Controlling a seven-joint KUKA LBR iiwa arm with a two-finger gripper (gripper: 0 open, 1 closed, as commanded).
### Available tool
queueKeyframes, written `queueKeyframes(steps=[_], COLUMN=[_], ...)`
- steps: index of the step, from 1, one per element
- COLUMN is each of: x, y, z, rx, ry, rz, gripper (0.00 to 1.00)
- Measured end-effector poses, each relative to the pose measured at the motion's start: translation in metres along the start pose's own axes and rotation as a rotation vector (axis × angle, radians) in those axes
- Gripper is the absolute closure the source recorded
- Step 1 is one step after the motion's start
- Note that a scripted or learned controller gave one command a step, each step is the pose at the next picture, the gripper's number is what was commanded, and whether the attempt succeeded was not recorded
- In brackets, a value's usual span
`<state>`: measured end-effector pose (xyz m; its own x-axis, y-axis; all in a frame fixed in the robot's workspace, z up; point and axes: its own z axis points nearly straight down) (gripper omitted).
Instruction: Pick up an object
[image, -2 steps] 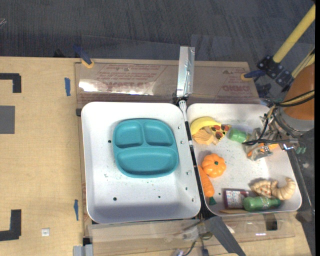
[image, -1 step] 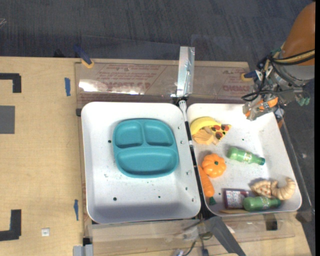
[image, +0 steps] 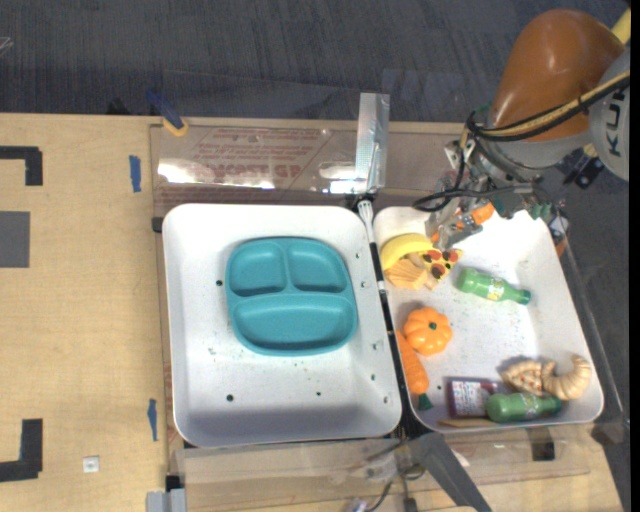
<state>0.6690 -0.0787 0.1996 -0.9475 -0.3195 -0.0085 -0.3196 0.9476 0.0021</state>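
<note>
Wooden bench (image: 70, 300); two white bins (image: 190, 380); gripper (image: 452, 228) at two o'clock above right bin (image: 570, 330), finger state unclear.

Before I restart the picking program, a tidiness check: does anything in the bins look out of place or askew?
Slightly: the carrot lies wedged along the right bin's left wall, and both green bottles lie on their sides.

- The left bin (image: 190, 400) has open floor all around the teal tray (image: 290, 296) at its middle.
- The right bin (image: 572, 310) is crowded: banana (image: 403, 247), pumpkin (image: 428, 331) and carrot (image: 415, 372) line its left wall.
- Bottles (image: 493, 289) (image: 522, 407) and a pale toy (image: 548, 377) block the near end; a bare strip runs between.
</note>
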Motion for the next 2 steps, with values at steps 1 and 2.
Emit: queueKeyframes(steps=[1,2], x=[-0.001,-0.004], y=[-0.003,-0.003], z=[-0.014,-0.027], rx=[0.004,0.006], ry=[-0.011,-0.023], rz=[0.007,0.008], gripper=[1.0,1.0])
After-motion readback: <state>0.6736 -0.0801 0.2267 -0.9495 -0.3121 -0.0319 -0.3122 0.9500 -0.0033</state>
